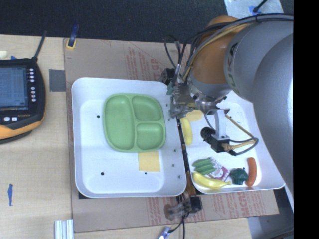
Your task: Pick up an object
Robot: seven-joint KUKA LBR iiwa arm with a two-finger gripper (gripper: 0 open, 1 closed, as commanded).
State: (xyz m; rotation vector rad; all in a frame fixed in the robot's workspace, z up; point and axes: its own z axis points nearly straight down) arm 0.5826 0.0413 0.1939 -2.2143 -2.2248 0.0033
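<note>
My gripper (180, 108) hangs over the left edge of the right bin (269, 183), just above the upper end of a pale yellow banana-shaped piece (186, 129). The arm hides most of the bin's upper half. Along the bin's near edge lie a yellow banana (211, 182), a green pea pod (203, 164), a small red-and-white packet (219, 172), a dark green leafy piece (239, 175) and an orange-red sausage (250, 172). In the left bin (84, 148) sit a green divided plate (134, 122) and a yellow cheese slice (149, 161).
A black cable and connector (219, 142) droop from the wrist over the right bin's middle. A handheld control pendant (17, 96) lies on the bench at far left. A clamp (180, 207) sits at the near edge between the bins.
</note>
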